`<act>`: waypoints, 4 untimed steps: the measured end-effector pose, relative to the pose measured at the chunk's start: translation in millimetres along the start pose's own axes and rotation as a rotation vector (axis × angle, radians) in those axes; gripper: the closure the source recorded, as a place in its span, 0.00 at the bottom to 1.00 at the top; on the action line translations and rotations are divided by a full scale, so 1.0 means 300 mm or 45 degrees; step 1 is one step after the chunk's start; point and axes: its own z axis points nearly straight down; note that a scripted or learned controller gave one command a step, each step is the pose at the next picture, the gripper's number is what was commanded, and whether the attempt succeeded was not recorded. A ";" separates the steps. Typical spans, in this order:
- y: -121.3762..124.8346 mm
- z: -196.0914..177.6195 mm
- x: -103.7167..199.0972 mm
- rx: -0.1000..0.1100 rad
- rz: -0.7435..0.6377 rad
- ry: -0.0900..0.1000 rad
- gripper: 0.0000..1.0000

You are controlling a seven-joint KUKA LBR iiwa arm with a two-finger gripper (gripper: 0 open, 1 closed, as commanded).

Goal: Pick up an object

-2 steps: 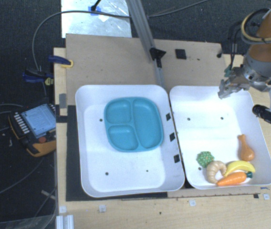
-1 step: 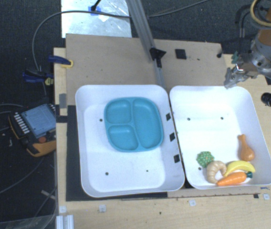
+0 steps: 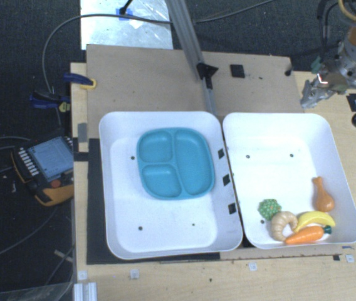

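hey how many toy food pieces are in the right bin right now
5, all clustered in its near right corner: broccoli, shrimp, banana, carrot and, slightly farther back, a drumstick. They overlap, so a smaller piece could be hidden.

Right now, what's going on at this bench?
The arm's end effector hangs above the bench beyond the far right corner of the right bin, with nothing visible in it. The toy food lies untouched in that bin's near right corner: a broccoli, a shrimp, a banana, a carrot and a chicken drumstick. The left bin holds a blue divided plate. No pick has happened yet.
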 end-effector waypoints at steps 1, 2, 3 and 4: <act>-0.021 0.052 0.198 0.004 -0.002 0.002 1.00; -0.014 0.048 0.371 0.002 -0.001 0.001 1.00; -0.018 0.097 0.562 0.003 -0.001 0.001 1.00; -0.052 0.095 0.715 0.004 -0.002 0.002 1.00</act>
